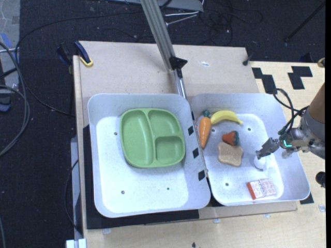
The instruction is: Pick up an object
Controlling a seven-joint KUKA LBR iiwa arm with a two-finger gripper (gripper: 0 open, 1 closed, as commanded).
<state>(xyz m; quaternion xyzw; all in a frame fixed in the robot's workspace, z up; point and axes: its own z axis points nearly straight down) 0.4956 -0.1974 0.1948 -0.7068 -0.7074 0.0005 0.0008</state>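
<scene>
Objects for this pick are many, and the task names none in particular. On the far left the left bin (145, 190) holds a green divided plate (152, 137), broad and shallow, a poor candidate for a two-finger grasp. The rest lie in the right bin (232, 190). Against its left wall is a carrot (205, 130), with a banana (226, 118) just beside its top. Below the banana is a small red piece (231, 137), and just under that a slice of bread (230, 154). Further right a small white object (260, 163) lies on the bin floor, with a red and white packet (262, 188) near the front rim.

The gripper (269, 149) hangs low over the right bin, just above and beside the white object, which looks like the likeliest target. Whether the gripper is open or closed cannot be told from this view, and nothing can be seen held in it.

The main risk appears to be a miss. The white object is pale against the white floor, small and low, so a descent set slightly to one side could close on nothing or nudge it away. A descent too deep could press into the bin floor. The bread lies near on the left, so a sideways error could knock it.
</scene>
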